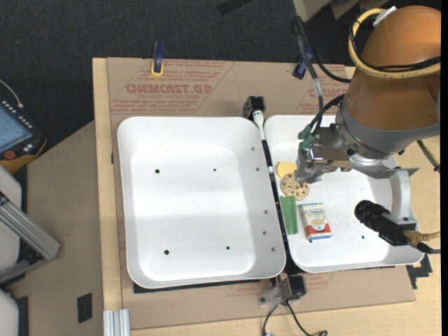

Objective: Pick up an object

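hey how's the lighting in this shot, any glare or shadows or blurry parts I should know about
In the camera view, light is even and fairly soft; the left bin shows a brighter band across its lower floor, mild glare rather than washout. The arm casts a soft shadow over the right bin beside the gripper. The arm's orange band is slightly soft, while the small box stays readable.

Smooth white plastic bins [189, 250]; matt brown cardboard sheet [112, 152].

Blue clamp [158, 56] on cardboard sheet [189, 86]; left bin [189, 194].
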